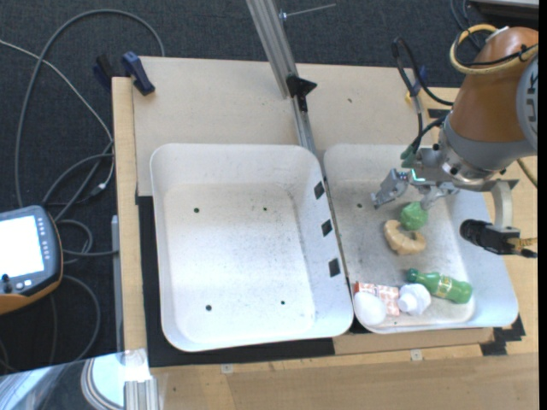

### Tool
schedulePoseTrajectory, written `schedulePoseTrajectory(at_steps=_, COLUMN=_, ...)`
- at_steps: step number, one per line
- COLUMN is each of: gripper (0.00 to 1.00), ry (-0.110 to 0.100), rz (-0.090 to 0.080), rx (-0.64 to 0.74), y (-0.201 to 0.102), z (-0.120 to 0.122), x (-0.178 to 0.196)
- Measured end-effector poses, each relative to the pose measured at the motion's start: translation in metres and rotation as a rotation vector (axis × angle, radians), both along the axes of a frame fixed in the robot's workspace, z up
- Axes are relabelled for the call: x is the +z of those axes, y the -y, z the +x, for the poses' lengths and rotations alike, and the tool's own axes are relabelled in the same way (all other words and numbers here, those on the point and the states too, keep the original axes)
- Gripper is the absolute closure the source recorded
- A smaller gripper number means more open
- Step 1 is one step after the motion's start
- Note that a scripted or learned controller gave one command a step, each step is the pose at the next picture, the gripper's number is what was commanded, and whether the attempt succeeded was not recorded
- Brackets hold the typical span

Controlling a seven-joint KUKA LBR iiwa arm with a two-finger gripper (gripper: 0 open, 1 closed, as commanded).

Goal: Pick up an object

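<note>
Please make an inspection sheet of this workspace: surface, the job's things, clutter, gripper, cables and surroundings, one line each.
Surface: wooden bench bearing a left bin and a right bin, both white and speckled.
Job's things: in the right bin, a small green object, a tan ring-shaped piece, a green bottle, a red and white packet.
Clutter: blue clamp at the bench's far left corner.
Gripper: gripper over the right bin, just above the small green object; no grasp visible.
Cables: black cables on the floor, left.
Surroundings: dark carpet; handheld pendant at left; metal post.
</note>
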State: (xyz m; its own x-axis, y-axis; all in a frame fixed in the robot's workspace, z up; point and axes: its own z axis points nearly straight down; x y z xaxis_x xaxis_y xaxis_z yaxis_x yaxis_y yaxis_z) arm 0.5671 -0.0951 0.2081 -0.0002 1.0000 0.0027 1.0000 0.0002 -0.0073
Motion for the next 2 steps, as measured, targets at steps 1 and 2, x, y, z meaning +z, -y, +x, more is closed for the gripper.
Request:
schedulePoseTrajectory(at_steps=1, gripper=0.00, ry=0.005, rz=-0.001, rx=0.000, y=0.000, z=0.001, x=0.002)
schedulePoseTrajectory(at_steps=2, gripper=0.00, ry=0.000, rz=-0.001, rx=0.000, y=0.000, z=0.008, x=-0.043)
